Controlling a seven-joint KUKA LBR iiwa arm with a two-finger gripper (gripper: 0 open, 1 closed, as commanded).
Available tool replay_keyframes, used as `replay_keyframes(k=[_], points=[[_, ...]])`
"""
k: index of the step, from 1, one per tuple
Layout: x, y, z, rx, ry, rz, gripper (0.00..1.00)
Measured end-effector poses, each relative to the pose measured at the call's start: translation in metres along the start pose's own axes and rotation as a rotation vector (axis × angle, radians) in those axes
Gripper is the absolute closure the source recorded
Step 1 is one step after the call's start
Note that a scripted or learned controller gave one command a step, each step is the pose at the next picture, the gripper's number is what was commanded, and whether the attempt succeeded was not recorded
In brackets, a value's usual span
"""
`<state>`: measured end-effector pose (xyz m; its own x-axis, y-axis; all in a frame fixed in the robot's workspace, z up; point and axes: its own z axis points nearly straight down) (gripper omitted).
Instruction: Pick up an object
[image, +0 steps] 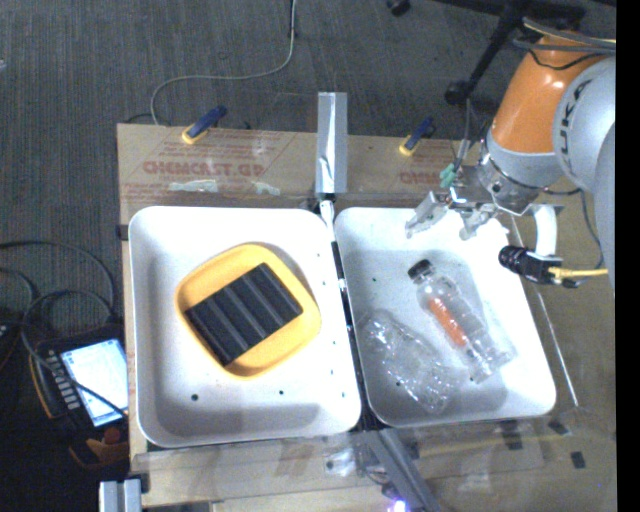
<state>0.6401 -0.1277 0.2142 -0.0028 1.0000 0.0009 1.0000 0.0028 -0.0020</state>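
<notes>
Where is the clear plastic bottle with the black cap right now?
The clear bottle lies on its side in the right bin, cap toward the far wall, beside crumpled clear plastic on its left and below the gripper.

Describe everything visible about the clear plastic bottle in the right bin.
The clear plastic bottle with a black cap lies on its side in the right white bin, cap toward the far left, base toward the near right. An orange patch shows inside or on it. Its lower side appears to meet crumpled clear plastic. Nothing grips it.

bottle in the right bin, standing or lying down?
Lying down. The clear bottle rests on its side on the floor of the right bin, black cap toward the far wall, base toward the near right corner.
</notes>
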Motion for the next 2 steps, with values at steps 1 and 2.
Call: replay_keyframes(k=[1,2], points=[[-0.067,0.028,0.093,-0.001,-0.004,-0.232,0.0],[-0.038,0.004,0.124,-0.012,-0.009,-0.322,0.0]])
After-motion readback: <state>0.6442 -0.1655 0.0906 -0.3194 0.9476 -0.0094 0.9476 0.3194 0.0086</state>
